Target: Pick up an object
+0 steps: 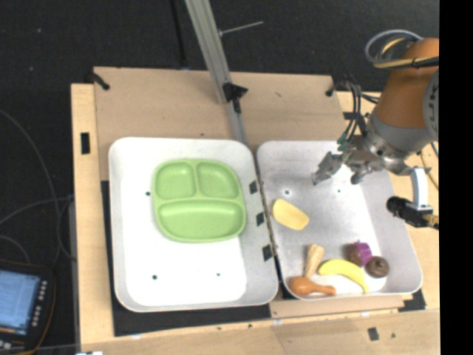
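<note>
So the gripper (341, 170) is hanging over the top part of the right bin (310, 154), fingers spread open with nothing between them.

The stuff to grab is all lower down in that bin. There's a smooth yellow wedge-shaped block (290, 214) near the left wall, long side running upper-left to lower-right. Down along the front edge there's a cluster: a glossy plastic banana (344, 273) lying roughly left-right with a curve, a pale tan cone-ish piece (314, 259) standing more or less up-down in the view, an orange rounded thing (311, 287) lying sideways, a purple lumpy piece (360, 253) and a small round brown one (378, 266) just beside it.

The left bin (133, 272) has a matte green three-section plate (199, 201).
</note>
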{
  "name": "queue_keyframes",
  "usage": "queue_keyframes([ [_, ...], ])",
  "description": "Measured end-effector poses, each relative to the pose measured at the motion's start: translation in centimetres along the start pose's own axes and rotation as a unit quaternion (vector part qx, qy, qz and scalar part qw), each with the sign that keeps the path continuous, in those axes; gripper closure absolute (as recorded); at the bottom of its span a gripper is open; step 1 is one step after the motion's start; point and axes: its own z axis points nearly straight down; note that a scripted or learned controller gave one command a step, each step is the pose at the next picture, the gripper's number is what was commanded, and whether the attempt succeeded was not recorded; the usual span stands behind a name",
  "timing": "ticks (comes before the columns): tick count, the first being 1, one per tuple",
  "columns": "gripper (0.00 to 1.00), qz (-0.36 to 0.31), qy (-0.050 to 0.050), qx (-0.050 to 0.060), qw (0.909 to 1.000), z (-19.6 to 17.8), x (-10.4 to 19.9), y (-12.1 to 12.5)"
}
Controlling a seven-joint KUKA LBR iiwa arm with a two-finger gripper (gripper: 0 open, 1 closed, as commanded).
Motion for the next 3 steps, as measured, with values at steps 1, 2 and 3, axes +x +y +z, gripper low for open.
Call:
queue_keyframes([
  [1, 0.00, 0.000, 0.000, 0.000, 1.0000, 0.0, 0.0, 0.0],
  [2, 0.00, 0.002, -0.001, 0.002, 1.0000, 4.3, -0.6, -0.4],
  [3, 0.00, 0.002, -0.001, 0.002, 1.0000, 9.1, -0.8, 0.4],
])
